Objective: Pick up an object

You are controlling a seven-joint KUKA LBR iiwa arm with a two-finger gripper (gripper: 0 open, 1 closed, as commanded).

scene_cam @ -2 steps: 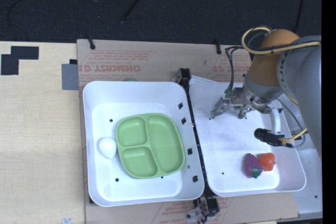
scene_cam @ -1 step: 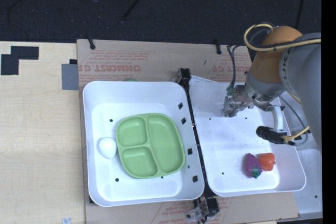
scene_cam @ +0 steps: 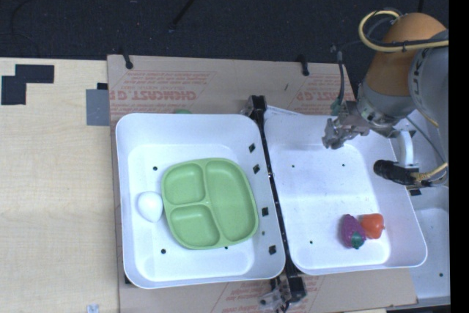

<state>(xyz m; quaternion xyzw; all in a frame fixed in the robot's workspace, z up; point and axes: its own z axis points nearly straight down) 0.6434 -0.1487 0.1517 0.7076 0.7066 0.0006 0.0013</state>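
A purple toy and an orange-red toy lie touching each other near the front right corner of the right bin. In the left bin a green three-compartment plate rests flat, with a small white egg-like object just left of it. My gripper hangs over the back edge of the right bin, well behind the two toys. Nothing shows between its fingers.
A black divider strip runs between the two bins. The grey arm with its orange band and a black part crowd the right bin's right side. Brown cardboard lies behind the bins.
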